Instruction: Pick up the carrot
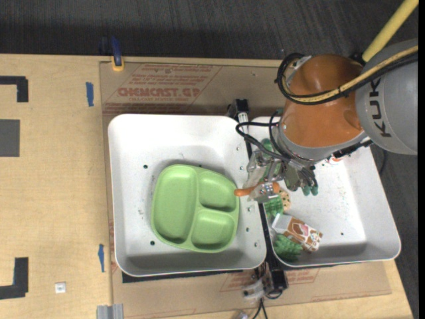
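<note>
A small orange carrot (pixel 243 191) lies roughly level, pointing left, over the seam where the 2 white bins meet. Its left tip reaches above the right rim of a green plate (pixel 194 207). Its right end sits at the tips of the end effector (pixel 260 188), which appears narrowed on it, though the grip itself is too small and cluttered to confirm. The carrot is slim and short, a bright orange against the white plastic.

The arm (pixel 329 105) comes in from the right, with a broad orange band above the wrist and a grey casing beside it. A yellow hose and black cables loop around it.

The left bin (pixel 133 151) holds the green plate, which has 3 compartments. The right bin (pixel 362 198) holds a few small items near its left wall: a green leafy piece (pixel 287 246), a small printed box (pixel 303 234) in white, red and brown, and another green piece (pixel 272 207) just under the end effector.

The bins rest on a sheet of brown cardboard on a light wooden worktop (pixel 53 178). Black corner marks and blue tape tabs dot the worktop. The floor behind is dark grey.

Faded red print on the cardboard reads about "CHEMCAST GP". White letters "KU" show on the grey casing.
</note>
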Controlling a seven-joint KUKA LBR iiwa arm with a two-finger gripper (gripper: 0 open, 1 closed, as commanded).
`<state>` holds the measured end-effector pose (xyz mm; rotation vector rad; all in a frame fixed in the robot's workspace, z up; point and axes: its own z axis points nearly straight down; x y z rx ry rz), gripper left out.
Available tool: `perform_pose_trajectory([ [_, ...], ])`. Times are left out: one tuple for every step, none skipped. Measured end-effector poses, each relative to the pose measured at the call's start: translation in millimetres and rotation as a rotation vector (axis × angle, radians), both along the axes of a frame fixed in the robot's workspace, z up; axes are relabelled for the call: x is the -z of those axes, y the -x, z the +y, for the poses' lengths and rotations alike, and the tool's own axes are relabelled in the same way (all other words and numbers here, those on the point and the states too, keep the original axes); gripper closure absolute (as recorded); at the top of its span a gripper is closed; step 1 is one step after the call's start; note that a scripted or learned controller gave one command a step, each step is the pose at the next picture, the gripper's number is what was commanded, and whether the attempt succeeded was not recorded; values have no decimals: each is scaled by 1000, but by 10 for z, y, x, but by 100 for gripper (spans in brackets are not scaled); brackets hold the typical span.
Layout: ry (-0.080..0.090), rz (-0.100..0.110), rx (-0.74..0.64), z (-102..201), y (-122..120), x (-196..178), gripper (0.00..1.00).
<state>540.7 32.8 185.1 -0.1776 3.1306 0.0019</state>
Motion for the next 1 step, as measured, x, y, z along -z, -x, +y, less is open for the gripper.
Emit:
perform_pose_trajectory([
  [3, -2, -384, -921, -465, -4, 100],
])
